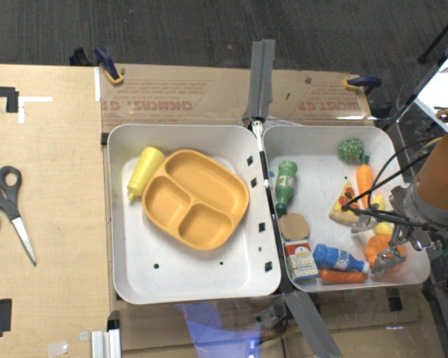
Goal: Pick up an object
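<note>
My gripper (390, 258) hangs low in the near right corner of the right bin (313, 155), right beside small orange pieces (374, 246) and a yellow piece (383, 228). Nothing is visibly held. The same bin holds a green bottle (285, 185), broccoli (350, 151), a carrot (364, 181), a pizza slice (345, 204), a brown cookie (293, 226), a small carton (301, 261), a blue bottle (336, 257) and a red-orange sausage (342, 277). An orange divided plate (196, 198) and a yellow squeeze bottle (144, 171) lie in the left bin (179, 274).
A raised divider (263, 192) separates the two bins. Black cables (392, 171) run from the arm across the right bin's far right side. Scissors (11, 207) lie on the wooden bench at far left. Cardboard (209, 99) lies behind the bins, held by clamps.
</note>
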You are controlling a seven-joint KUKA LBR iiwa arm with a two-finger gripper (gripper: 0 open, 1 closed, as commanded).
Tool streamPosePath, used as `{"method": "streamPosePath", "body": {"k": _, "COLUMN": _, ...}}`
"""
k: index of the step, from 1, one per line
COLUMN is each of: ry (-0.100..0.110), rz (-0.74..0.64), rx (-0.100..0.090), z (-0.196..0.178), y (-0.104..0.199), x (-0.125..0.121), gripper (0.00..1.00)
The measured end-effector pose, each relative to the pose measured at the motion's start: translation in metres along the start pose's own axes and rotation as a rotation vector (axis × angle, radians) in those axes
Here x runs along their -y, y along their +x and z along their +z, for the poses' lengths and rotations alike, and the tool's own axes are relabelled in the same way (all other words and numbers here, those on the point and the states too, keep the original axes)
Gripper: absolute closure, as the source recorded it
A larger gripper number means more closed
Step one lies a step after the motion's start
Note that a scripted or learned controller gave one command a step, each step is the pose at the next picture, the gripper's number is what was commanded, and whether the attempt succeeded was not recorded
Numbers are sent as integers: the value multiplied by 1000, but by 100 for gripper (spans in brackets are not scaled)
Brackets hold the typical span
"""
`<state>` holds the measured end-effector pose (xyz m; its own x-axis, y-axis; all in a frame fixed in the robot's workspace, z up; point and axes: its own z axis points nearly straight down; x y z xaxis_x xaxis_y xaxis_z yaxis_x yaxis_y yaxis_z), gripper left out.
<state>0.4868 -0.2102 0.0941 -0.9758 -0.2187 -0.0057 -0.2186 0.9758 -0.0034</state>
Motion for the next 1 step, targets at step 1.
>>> {"method": "streamPosePath", "body": {"k": 1, "ry": -1, "rz": 87, "rx": 2, "z": 0, "y": -98, "x": 33, "gripper": 0}}
